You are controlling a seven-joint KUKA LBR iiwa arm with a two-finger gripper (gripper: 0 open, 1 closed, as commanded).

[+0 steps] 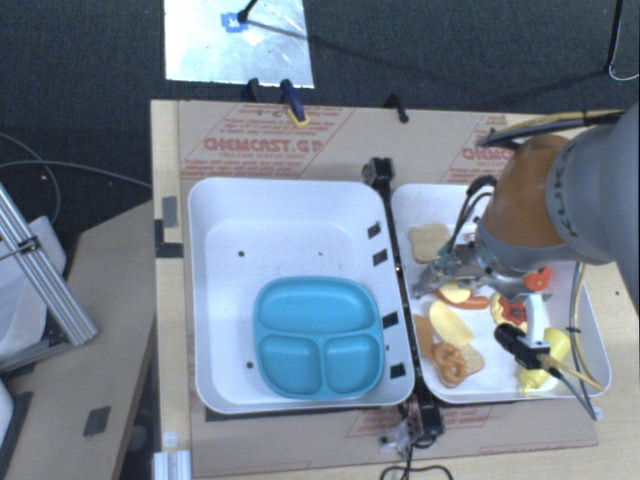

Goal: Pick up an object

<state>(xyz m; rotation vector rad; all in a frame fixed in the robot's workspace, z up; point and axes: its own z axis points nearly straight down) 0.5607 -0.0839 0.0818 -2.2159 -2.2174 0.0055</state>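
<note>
Tool (432, 280) low among smooth toy foods in the right bin (592, 298)

Whether it is clenched cannot be told — a rounded red-and-cream apple slice (458, 296) lies just beside its tip, tan bread slice (428, 240) just beyond.

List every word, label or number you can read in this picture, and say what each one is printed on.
"CHEMCAST GP": red print on the brown board under the two bins, behind the left bin.
A second red print on the same board behind the right bin: cut off by the arm, unreadable.
A smaller red line under "CHEMCAST GP": too blurred to read.
Faint red print along the board's front edge: too small to read.
The blue tray bears no text.
</note>
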